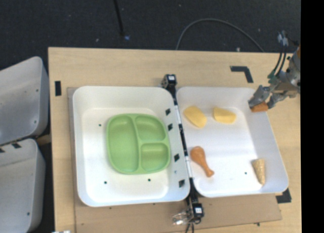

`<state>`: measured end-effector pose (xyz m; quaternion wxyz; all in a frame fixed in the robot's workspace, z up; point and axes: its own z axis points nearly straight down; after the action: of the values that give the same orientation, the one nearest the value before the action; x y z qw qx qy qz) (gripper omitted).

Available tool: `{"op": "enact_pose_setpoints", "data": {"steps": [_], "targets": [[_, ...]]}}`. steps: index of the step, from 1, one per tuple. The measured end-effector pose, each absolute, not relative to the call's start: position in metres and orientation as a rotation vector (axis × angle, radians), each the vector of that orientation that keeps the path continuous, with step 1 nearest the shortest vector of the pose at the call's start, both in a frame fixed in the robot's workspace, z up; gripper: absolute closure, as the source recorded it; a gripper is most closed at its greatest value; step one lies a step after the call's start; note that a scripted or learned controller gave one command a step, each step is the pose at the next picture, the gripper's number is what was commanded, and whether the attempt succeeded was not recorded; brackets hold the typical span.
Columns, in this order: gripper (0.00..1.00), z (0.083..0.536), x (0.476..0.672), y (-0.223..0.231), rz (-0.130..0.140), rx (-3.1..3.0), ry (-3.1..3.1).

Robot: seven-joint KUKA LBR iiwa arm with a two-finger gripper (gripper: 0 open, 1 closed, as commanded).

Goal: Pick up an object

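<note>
My gripper (261, 103) hangs over the far right edge of the right bin (228, 186). A small orange object (259, 108) sits pinched between its fingertips. In that bin lie two yellow food pieces (195, 116) (225, 115) at the back, an orange drumstick (202, 160) near the left wall, and a tan cone-shaped piece (259, 170) at the front right.
The left bin (86, 186) holds a green divided plate (137, 142). A divider with black clips (178, 141) runs between the bins. A black cable (217, 22) loops behind the bench, and white chairs (20, 100) stand to the left.
</note>
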<state>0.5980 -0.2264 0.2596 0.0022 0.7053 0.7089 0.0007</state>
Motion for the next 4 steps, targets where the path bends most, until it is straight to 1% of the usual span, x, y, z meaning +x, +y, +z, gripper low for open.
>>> {"op": "enact_pose_setpoints", "data": {"steps": [1,2,3,4], "targets": [[1.00,0.267,0.594,-0.178,0.001,2.215,2.227],[1.00,0.264,0.593,-0.137,-0.001,2.216,2.228],[1.00,0.271,0.584,-0.083,0.002,2.215,2.230],[1.00,0.264,0.587,-0.025,0.001,2.215,2.230]]}}
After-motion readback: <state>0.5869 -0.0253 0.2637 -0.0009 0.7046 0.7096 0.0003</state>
